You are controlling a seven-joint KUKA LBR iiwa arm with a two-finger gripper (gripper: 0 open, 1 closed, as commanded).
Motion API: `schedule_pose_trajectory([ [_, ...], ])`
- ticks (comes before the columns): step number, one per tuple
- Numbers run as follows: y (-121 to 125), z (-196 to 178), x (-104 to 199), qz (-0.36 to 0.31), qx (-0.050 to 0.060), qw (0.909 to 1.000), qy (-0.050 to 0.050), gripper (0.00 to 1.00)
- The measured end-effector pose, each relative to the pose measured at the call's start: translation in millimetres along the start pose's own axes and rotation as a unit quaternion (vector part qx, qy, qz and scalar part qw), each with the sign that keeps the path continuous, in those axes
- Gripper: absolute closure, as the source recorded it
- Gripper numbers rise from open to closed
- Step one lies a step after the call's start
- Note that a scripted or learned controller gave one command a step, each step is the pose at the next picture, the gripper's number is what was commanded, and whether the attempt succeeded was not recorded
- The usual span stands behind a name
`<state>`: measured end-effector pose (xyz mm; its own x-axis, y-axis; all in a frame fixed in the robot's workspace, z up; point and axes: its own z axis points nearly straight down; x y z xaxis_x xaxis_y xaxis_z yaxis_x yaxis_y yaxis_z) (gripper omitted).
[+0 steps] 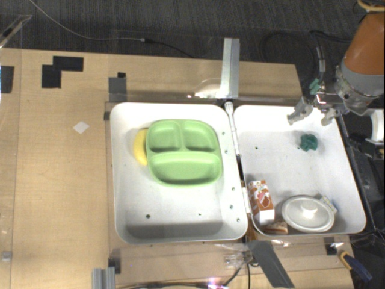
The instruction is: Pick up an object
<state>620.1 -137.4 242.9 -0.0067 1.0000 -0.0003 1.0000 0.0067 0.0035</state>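
Observation:
My gripper [313, 114] hangs over the far right corner of the right bin [271, 125], its two fingers spread open with nothing between them. A small teal object [308, 141] lies on the bin floor just below and in front of the gripper. A white bowl [308, 214] sits in the near right corner of that bin. A small red and white carton [261, 198] stands along the bin's left wall. In the left bin [174, 215] a green divided plate [182, 151] lies over a yellow object [139, 147].
A metal post [231, 68] rises behind the divider between the bins. Cables trail across the dark floor at the back. The wooden bench [54, 179] stretches to the left of the bins.

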Motion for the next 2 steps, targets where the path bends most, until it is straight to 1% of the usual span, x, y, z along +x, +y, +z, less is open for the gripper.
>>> schedule_pose_trajectory([
  [1, 13.2, 94.8, -27.6, -0.023, 0.0, 0.9997, 0.0, 0.0],
  [2, 7.2, 155.3, -67.9, -0.033, -0.002, 0.9994, -0.001, 0.0],
])
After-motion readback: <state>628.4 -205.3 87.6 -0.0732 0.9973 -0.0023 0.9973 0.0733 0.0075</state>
